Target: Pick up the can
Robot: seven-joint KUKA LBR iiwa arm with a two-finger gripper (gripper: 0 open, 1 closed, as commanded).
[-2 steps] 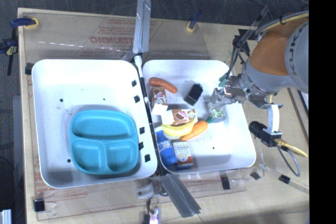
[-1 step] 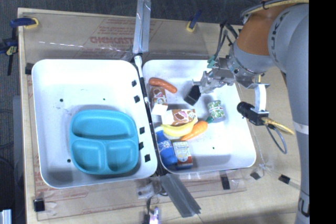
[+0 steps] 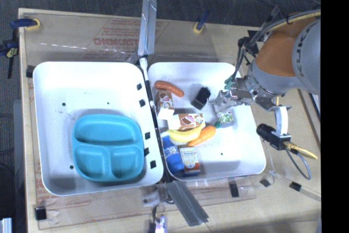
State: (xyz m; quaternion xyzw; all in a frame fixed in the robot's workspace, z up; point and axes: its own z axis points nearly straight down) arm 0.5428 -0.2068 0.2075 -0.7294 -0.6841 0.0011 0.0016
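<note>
While the arm reaches in from the right, the pincer hangs over the right bin, close to its right wall. Directly beneath it lies a small can, green-labelled, seemingly on its side; long axis too blurred to call. Can sits apart from the carrot and banana to its left. Pincer state: cannot tell. Likely a straight descent is all that remains.

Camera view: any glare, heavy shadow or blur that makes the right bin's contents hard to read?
Camera view: lighting is even and soft, with no harsh glare on the right bin; only faint shadows lie under the banana and carrot. The small item under the gripper is soft and low in detail, so its label is unreadable.
</note>
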